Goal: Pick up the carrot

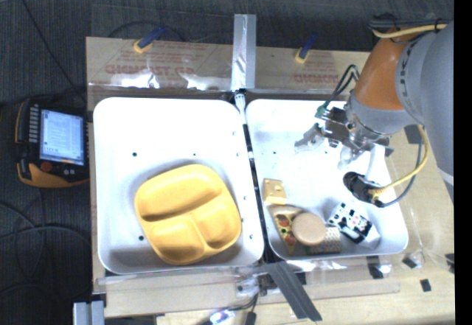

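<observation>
Hovering with fingers apart and nothing between them, the gripper (324, 145) should descend squarely over the carrot (283, 228) lying below-left.

The arm (413, 88) is being cut off by the right edge; the small items (295, 231) are being mutually overlapped, identities indeterminate.

My tool (324, 141) hangs over the bare upper floor of the right bin (276, 121), with open room beneath and toward the centre divider (249, 161); the near end is crowded by a cheese wedge (274, 191), a round tan piece (309, 228) and a black-and-white block (350, 222); the yellow tray (188, 211) fills much of the left bin (118, 132).
</observation>
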Available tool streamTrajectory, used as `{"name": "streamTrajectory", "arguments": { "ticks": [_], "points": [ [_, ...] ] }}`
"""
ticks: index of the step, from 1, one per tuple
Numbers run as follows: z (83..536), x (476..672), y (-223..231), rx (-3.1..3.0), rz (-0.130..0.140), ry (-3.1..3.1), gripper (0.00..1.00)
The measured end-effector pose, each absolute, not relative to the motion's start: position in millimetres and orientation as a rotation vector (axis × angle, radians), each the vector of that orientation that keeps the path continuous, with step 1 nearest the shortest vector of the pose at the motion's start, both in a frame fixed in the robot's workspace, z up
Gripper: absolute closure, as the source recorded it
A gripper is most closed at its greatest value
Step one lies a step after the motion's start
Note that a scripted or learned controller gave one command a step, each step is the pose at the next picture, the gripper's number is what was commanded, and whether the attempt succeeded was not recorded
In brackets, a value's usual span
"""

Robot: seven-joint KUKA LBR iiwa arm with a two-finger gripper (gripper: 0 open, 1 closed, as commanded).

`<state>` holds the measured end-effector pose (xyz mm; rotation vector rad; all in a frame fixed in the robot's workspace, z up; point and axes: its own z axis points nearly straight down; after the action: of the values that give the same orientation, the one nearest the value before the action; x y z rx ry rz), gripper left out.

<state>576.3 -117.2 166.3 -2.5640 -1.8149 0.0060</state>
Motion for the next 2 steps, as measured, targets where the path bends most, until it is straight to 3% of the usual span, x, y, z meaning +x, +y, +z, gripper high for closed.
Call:
{"name": "streamTrajectory", "arguments": {
  "ticks": [1,2],
  "points": [
    [182.1,528.5,-54.4,-2.886,0.01,-1.234,0.0],
    [181.8,553.0,-29.1,-3.034,0.012,-0.817,0.0]
  ]
}}
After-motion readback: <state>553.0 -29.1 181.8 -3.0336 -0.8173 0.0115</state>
